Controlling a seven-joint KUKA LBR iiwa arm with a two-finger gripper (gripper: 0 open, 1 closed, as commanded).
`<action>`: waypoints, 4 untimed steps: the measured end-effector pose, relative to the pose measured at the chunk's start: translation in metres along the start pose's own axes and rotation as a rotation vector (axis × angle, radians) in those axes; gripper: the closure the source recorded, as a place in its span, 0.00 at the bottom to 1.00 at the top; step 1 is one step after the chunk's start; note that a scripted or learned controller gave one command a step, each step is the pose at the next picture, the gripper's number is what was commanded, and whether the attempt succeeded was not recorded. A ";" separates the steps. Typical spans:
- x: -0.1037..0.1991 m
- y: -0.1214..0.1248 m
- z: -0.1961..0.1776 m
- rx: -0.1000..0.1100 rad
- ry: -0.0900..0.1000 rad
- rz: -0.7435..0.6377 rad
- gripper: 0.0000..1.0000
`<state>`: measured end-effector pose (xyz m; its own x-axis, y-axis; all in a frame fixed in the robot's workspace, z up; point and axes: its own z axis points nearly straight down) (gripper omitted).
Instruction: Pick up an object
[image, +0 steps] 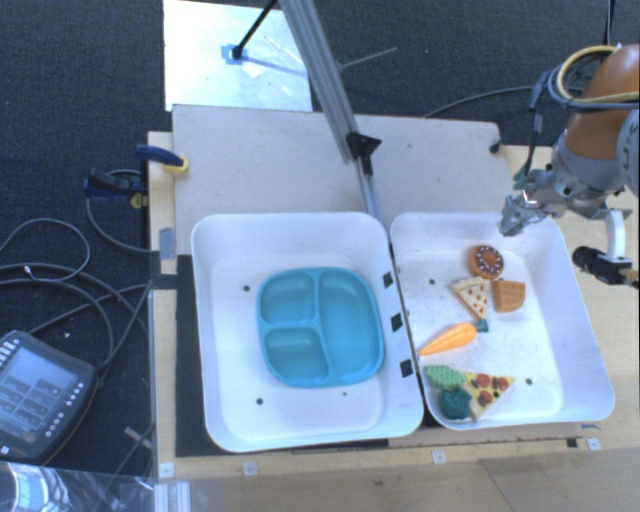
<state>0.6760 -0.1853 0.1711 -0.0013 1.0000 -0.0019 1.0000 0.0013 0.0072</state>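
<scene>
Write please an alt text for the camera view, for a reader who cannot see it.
A robot gripper hovers over the upper right corner of the right white bin, which holds toy food: a donut, a carrot and pizza slices. The left white bin holds a blue divided tray.

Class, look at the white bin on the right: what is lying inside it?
Inside the right bin lie toy foods: a donut, two wedges, a carrot, a pizza slice and green pieces. What lies beneath them is covered.
</scene>
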 end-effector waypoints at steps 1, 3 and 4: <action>0.007 0.009 -0.060 -0.003 0.000 -0.007 1.00; 0.053 0.011 -0.080 0.004 0.003 -0.009 1.00; 0.105 0.003 -0.083 0.005 0.004 -0.010 1.00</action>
<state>0.6780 -0.0802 0.2543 -0.0112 0.9999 0.0022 0.9999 0.0112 0.0022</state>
